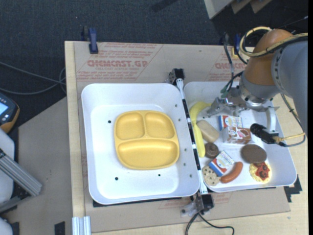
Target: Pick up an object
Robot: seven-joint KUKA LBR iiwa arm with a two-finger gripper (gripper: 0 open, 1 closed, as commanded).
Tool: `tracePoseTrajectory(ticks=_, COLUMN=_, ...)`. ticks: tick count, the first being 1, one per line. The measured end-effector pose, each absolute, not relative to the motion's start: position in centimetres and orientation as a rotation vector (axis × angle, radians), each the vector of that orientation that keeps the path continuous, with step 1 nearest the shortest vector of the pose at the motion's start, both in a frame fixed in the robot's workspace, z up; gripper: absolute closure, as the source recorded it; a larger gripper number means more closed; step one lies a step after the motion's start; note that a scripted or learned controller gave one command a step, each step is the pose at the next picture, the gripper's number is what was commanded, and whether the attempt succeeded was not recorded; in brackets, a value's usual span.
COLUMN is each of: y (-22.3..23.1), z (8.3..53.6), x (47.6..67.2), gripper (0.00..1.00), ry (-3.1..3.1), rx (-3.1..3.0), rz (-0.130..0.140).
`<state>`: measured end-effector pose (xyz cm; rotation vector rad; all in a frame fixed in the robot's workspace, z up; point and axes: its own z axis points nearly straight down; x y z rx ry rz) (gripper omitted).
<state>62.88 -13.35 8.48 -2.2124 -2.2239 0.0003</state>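
Note:
The right white bin point(288, 166) holds several toy foods. Among them are a yellow banana point(196, 115), a tan bread piece point(208, 130), a red-and-white carton point(235, 129), a brown patty point(253, 153), a sausage point(231, 172) and a chip cookie point(211, 176). My gripper point(243, 113) hangs low over the back of this bin, just above the carton. It is open, with one grey finger toward the banana and the other toward the bin's right side. Nothing is between the fingers.
The left bin point(98, 131) holds a yellow divided tray point(145, 140). A small round brown piece point(212, 150), a red-white-blue packet point(224, 161) and a yellow-and-red item point(260, 171) lie at the front of the right bin. The arm's grey and orange wrist point(264, 62) rises at the back right.

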Motion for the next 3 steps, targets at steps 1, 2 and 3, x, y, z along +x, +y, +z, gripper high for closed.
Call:
tracePoseTrajectory(ticks=1, y=-15.0, z=8.5, x=59.4, gripper=0.0, ry=-2.216, rx=-2.222, rz=0.003)
tracePoseTrajectory(ticks=2, y=-14.8, z=9.5, x=59.6, gripper=1.0, ry=-2.222, rx=-2.223, rz=-0.002)
tracePoseTrajectory(ticks=3, y=-9.6, z=15.3, x=67.1, gripper=1.0, ry=-2.237, rx=-2.219, rz=-0.013)
